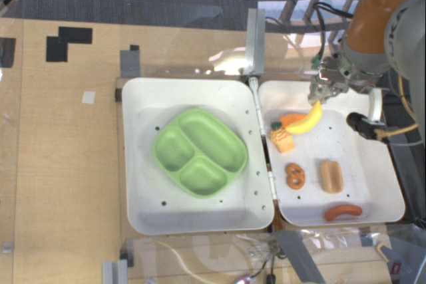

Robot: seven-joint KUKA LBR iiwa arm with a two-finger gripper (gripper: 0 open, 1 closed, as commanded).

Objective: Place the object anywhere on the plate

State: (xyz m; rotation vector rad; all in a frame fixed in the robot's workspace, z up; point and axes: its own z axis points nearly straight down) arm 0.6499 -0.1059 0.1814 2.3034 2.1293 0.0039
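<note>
From the camera view, the gripper (321,91) pinches the top end of the banana (305,120), which hangs over the right bin (379,163), so the pick looks done and the next move calls for a carry left to the green plate (200,151). That plate lies in the left bin (143,203); the right bin holds a carrot (290,120), a cheese cube (282,140), a pretzel (295,175), a bread roll (331,176) and a sausage (343,211).

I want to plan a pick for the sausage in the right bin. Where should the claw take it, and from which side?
Grip the sausage at its middle, from straight above, fingers closing across its short width. It lies flat and long, roughly parallel to the right bin's front wall and close to it, so a side approach looks blocked.
</note>
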